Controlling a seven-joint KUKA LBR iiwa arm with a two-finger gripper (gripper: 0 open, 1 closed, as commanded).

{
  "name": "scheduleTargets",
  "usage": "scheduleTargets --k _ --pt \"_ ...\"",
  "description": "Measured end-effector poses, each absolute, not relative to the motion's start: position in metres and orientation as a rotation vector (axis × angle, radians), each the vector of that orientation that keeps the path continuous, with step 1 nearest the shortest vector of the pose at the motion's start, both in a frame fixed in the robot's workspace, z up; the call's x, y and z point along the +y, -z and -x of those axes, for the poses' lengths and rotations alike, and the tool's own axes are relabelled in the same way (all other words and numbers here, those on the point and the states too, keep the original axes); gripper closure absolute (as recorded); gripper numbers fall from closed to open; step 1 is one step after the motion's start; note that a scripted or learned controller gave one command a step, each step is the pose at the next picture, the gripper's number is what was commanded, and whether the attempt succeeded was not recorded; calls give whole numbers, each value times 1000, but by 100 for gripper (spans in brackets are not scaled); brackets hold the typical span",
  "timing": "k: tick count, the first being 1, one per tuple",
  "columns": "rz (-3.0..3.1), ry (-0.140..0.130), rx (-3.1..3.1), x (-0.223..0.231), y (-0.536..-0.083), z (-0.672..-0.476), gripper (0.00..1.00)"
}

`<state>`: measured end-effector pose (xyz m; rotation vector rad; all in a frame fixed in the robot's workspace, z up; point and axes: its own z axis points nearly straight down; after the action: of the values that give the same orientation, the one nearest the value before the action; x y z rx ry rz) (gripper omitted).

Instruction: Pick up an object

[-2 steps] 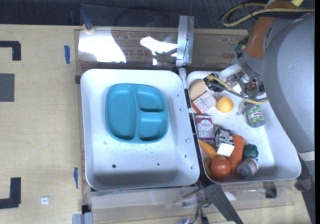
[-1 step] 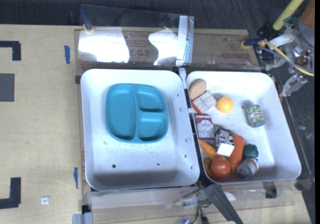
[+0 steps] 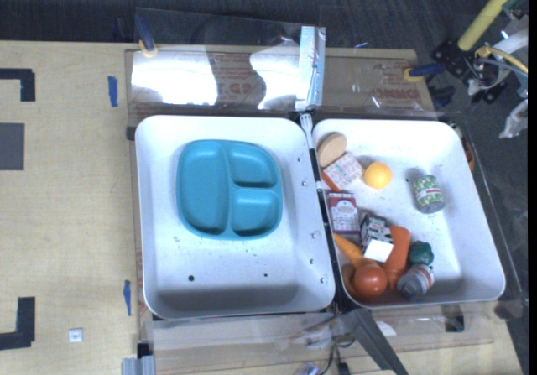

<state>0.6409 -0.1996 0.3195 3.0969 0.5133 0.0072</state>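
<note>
Objects clustered in right bin; blue tray in left bin.

A pale wooden bench carries two shallow white bins side by side, their inner rims touching. The left bin and the right bin sit toward the bench's right part. Along the far edge, just behind both bins, lies a clear plastic sheet with glare on it. Black tape marks and small blue tape strips are on the bench's left part.
</note>
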Motion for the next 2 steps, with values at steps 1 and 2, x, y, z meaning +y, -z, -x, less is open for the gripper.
scheduleTargets --k 1,2 --pt "-3119 22 426 -177 -178 -650 0" --pt "-3108 10 491 -119 -136 -645 0"
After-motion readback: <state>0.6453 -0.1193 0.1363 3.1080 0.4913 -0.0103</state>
